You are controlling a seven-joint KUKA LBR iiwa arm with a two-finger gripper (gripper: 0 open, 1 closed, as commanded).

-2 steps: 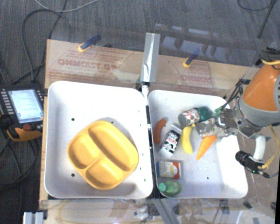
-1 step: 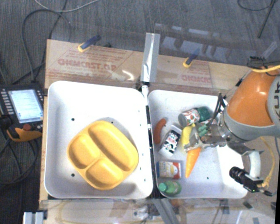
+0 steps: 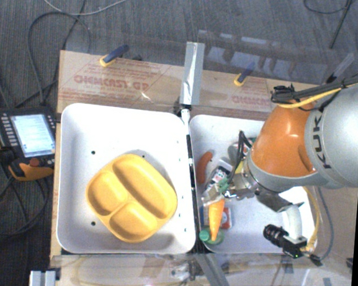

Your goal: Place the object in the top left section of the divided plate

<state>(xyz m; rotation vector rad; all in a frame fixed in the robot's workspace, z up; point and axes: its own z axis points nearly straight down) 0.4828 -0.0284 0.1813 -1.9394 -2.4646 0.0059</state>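
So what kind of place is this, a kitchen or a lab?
Most likely a robotics lab: a grey and orange robot arm over two white bins, a handheld control screen, and loose cables across carpet.

I see a plain yellow divided plate (image 3: 132,196) in the white left bin (image 3: 71,161). In the white right bin (image 3: 218,127) lie an orange carrot (image 3: 215,214) with a green end, and a red-brown sausage-shaped piece (image 3: 204,163). The arm (image 3: 329,140) is grey with an orange band. The table (image 3: 128,82) is light brown board with faded red lettering.
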